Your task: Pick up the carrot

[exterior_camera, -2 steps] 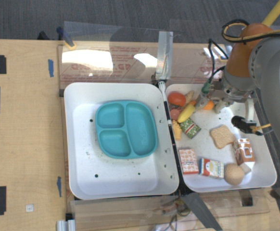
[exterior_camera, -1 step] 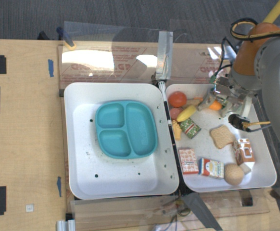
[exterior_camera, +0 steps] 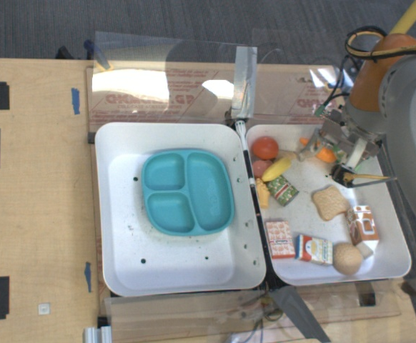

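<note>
The carrot [exterior_camera: 324,155] shows as a small orange shape at the back of the right bin [exterior_camera: 390,213]. It lies just beside and partly under the gripper [exterior_camera: 334,147]. The gripper hangs low over the bin's far right corner, at the end of the grey arm with the orange band [exterior_camera: 379,70]. Part of the carrot is hidden by the gripper's body, and I cannot make out whether it is touching the carrot.
The right bin also holds a red tomato [exterior_camera: 265,147], a yellow banana [exterior_camera: 278,167], a green box [exterior_camera: 283,190], a bread slice [exterior_camera: 329,202], several small cartons [exterior_camera: 314,249] and a tan bun [exterior_camera: 347,258]. A teal divided plate [exterior_camera: 189,191] lies in the left bin [exterior_camera: 115,213].
</note>
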Controlling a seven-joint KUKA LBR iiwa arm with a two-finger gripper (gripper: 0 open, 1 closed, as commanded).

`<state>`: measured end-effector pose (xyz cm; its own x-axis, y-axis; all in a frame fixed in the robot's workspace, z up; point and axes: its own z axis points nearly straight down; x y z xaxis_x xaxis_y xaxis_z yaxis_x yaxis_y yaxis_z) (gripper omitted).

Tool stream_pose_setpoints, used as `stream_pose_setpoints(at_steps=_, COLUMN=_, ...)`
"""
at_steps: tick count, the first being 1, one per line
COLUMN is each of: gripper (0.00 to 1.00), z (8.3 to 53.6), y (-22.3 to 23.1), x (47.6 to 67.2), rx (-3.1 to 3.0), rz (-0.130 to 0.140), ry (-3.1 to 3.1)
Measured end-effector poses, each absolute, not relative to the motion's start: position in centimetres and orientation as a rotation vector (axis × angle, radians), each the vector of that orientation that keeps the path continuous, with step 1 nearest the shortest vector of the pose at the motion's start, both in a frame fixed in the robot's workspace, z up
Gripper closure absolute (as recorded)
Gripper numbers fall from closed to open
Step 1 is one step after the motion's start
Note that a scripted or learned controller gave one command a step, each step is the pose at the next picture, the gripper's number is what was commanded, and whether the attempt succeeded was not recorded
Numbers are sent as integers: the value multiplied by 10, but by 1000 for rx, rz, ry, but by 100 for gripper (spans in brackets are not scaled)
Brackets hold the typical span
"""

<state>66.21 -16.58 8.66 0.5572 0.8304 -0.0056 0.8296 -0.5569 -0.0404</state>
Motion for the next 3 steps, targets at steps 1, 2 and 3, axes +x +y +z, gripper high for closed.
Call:
stream_pose_setpoints(at_steps=1, gripper=0, z=87, y=-174, x=664, rx=-2930, rz=37, ry=-1030)
stream_pose_setpoints(at_steps=2, gripper=0, z=87, y=-166, x=658, rx=-2976, rz=24, ry=-970)
stream_pose_setpoints(at_steps=3, gripper=0, z=86, y=-170, x=653, rx=-3095, rz=5, ry=-507)
